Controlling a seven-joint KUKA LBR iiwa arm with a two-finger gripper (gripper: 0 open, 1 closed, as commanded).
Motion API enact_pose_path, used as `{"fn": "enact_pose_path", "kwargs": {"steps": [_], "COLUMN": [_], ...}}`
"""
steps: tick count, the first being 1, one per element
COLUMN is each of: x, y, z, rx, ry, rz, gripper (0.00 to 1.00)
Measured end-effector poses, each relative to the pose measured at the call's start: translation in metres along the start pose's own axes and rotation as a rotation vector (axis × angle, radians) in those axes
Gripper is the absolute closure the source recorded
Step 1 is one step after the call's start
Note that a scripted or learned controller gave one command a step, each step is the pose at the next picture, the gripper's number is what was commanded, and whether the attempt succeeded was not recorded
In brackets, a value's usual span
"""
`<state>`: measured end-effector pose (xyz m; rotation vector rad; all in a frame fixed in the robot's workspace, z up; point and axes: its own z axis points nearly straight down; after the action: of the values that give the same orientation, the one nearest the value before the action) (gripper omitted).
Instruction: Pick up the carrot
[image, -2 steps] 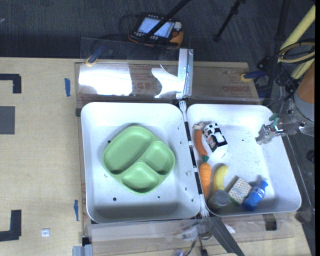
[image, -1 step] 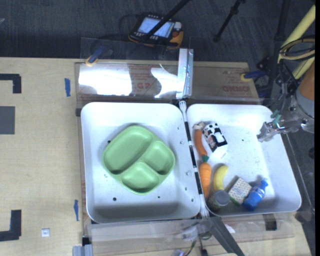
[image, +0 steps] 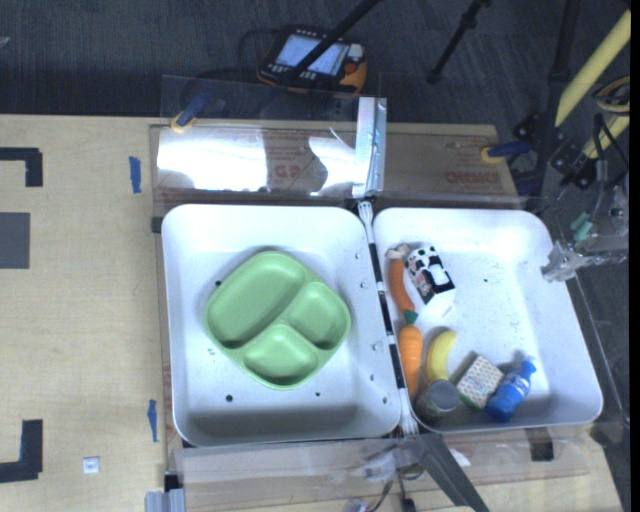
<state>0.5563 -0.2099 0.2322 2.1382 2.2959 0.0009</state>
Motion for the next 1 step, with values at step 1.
{"fn": "enact_pose_path", "kwargs": {"steps": [1], "x": [0.0002], "y": [0.0000], "z": [0.0002], "rx": [0.001], "ry": [0.000], "rz": [0.000], "gripper": [0.00]}}
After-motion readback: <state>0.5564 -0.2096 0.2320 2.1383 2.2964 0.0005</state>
